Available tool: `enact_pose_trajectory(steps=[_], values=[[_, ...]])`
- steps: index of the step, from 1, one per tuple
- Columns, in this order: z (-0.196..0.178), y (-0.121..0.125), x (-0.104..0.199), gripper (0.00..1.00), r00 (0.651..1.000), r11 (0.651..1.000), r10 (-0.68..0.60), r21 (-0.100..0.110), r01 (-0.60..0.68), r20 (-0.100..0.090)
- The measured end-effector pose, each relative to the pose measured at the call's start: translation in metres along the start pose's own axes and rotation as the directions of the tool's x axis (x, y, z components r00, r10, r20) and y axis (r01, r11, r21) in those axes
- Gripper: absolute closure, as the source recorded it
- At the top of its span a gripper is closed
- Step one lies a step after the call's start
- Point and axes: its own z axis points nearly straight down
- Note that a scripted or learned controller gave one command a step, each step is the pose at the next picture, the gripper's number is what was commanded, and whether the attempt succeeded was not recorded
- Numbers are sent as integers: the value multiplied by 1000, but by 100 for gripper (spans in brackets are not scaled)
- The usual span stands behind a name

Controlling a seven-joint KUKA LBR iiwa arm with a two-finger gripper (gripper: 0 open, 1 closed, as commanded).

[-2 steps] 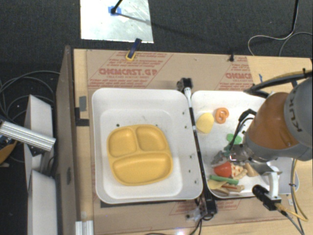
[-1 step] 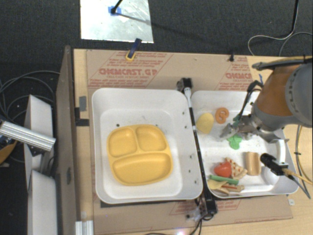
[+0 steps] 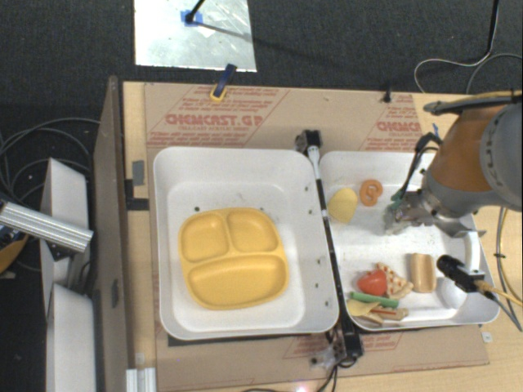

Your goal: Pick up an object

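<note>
While the end effector (image 3: 398, 216) hovers low in the right bin (image 3: 425, 163) (its grip I cannot tell), nothing looks lifted; picking remains.

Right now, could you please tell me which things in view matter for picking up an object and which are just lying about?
For the job:
pincer
orange ring
yellow lemon-shaped toy
red tomato toy
bread-roll toy
right bin

Lying about:
yellow divided tray
left bin
shiny sheet
</note>
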Motion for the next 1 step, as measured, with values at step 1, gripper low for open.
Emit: enact_pose_trajectory(steps=[1], values=[[-83, 7, -61, 100, 1000, 1000, 6, -4, -6, 5]])
